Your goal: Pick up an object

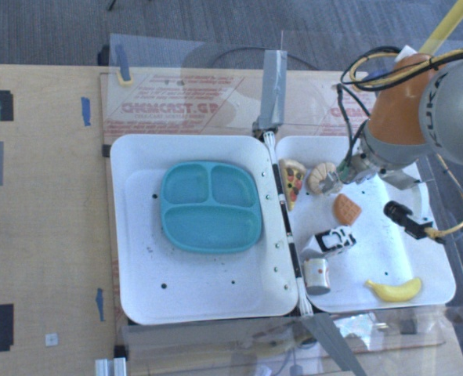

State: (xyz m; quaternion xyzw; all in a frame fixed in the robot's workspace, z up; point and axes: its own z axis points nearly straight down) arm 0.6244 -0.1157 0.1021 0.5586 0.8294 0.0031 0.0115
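The right bin (439, 276) holds several small objects. A pizza slice toy (293, 180) lies by its left wall, and a beige bread-like piece (320, 177) sits just right of it. An orange lump (345, 208) lies below them, then a black and white toy (333, 240), a small grey can (316, 275) and a yellow banana (396, 289) at the lower right. My gripper (342, 174) reaches in from the right. Its tip is low, right beside the beige piece and above the orange lump.
The left bin (133, 288) bears a teal divided plate (211, 207). A raised divider (282, 218) runs between the bins. The grey arm with its orange band (399, 108) and yellow cables hangs over the right bin's far corner. A black part (403, 216) sticks out by the right wall.
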